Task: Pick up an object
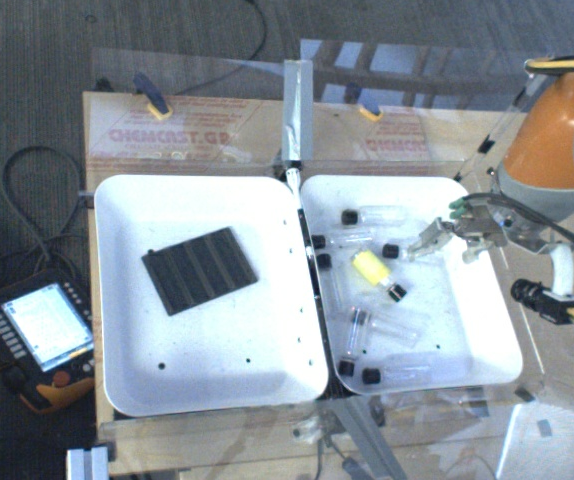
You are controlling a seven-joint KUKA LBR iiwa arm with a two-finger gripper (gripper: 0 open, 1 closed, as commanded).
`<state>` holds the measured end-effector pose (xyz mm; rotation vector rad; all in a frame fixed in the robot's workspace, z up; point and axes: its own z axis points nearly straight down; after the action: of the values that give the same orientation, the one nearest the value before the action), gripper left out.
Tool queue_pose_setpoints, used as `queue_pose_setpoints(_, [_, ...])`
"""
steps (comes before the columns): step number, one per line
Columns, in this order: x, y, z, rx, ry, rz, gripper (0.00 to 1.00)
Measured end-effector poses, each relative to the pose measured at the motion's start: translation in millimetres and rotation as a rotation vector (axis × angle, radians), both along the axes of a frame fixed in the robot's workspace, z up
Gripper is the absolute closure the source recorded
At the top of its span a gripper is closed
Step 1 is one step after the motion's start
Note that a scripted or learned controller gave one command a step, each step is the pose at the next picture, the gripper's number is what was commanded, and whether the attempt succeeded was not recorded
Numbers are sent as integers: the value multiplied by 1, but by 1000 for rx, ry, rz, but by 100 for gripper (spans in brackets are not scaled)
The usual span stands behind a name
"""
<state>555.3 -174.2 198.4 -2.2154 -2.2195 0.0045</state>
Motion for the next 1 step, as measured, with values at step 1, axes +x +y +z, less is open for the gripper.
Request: queue_pose_setpoints(1, [23,9,-98,-1,-2,11,0])
